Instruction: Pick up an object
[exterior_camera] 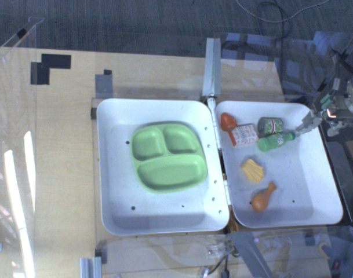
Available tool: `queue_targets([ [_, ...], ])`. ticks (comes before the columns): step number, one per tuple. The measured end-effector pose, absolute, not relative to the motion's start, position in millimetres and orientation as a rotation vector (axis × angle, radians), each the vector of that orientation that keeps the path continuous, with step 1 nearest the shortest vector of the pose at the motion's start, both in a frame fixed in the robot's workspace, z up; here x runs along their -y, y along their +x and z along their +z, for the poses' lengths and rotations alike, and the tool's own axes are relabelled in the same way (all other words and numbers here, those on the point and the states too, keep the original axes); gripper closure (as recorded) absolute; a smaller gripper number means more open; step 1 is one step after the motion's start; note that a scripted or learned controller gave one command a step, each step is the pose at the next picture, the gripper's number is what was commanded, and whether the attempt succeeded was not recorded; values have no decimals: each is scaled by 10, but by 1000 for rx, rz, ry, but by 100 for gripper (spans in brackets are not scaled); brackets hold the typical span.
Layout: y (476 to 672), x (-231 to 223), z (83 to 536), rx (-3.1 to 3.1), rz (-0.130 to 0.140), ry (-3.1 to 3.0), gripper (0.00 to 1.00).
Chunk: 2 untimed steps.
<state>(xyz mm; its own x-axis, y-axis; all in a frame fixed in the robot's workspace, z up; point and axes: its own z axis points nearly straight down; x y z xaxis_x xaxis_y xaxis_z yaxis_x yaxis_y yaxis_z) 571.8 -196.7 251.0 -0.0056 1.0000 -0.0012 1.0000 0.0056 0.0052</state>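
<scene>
The right bin (315,204) holds several toy items. A red piece (227,121) lies at its back left, with a small white and red carton (244,135) beside it. A green can (270,125) lies on its side, and a green bottle (274,141) lies just in front of the can. Nearer the front are a yellow piece (253,170) and a brown drumstick (263,197). My gripper (310,121) hangs at the bin's back right corner, just right of the bottle's cap end, with nothing seen in it.
A green divided plate (167,156) lies in the left bin (115,207). A metal divider post (211,68) stands behind the gap between the bins. Cables and arm parts (338,106) crowd the right edge. A clear panel (14,155) stands at the left.
</scene>
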Motion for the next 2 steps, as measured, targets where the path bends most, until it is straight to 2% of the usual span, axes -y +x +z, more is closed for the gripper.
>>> queue_targets([
  [1, 6264, 1801, 1475, -2354, 4, 2074, 0],
  [2, 6505, 1650, 977, -2351, 16, 2052, 0],
])
